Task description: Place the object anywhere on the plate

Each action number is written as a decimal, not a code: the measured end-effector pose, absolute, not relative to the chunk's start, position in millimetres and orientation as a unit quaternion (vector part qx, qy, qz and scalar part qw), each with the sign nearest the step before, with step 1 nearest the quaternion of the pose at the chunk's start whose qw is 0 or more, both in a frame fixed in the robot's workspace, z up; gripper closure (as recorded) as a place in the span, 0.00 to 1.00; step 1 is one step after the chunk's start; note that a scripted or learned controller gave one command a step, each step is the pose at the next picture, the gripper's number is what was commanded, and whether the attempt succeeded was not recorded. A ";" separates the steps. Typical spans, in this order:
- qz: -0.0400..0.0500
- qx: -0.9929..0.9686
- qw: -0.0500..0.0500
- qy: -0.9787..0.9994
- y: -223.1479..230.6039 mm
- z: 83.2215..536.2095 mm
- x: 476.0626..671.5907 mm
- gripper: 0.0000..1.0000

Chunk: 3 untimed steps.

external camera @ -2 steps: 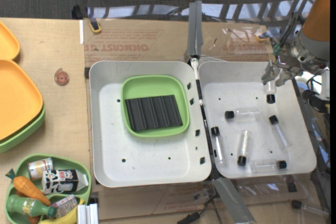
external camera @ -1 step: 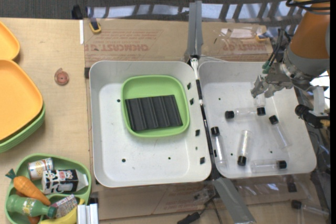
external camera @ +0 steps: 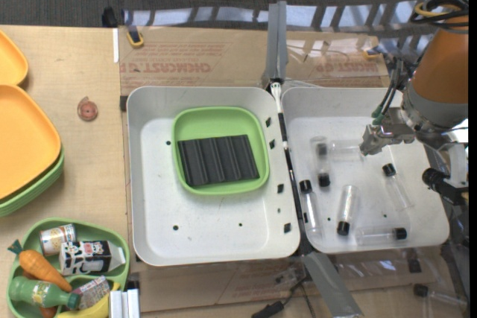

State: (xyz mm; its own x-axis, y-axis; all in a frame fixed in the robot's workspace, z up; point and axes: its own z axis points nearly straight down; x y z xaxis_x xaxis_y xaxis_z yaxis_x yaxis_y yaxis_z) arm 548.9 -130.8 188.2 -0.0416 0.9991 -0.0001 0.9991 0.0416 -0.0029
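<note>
A green square plate (external camera: 220,121) with a dark ribbed mat (external camera: 218,160) on it lies in the left white bin (external camera: 149,182). Several clear plastic tubes with black caps lie scattered in the right bin (external camera: 432,234), such as a tube (external camera: 345,208) near the middle and a tube (external camera: 396,184) further right. My gripper (external camera: 371,144) hangs low over the upper part of the right bin, just right of a clear tube (external camera: 333,150). I see nothing held in it.
Orange and green plates (external camera: 26,149) are stacked on the wooden table at the left. A green bowl (external camera: 63,272) of toy food sits at the lower left. A metal divider (external camera: 277,48) and a frame stand behind the bins. Black cables (external camera: 440,186) hang beside the arm.
</note>
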 end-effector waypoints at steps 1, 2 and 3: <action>0.001 -0.621 0.001 -0.784 -107.9 185.3 507.0 1.00; 0.001 -0.584 0.001 -0.812 -80.8 190.9 477.3 1.00; 0.001 -0.561 0.001 -0.828 -59.8 190.8 478.0 1.00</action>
State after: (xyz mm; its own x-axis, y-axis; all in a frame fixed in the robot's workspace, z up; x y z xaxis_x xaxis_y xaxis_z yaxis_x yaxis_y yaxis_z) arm 478.0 -59.8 190.8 -0.3698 0.9291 0.0006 0.9291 0.3698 -0.0018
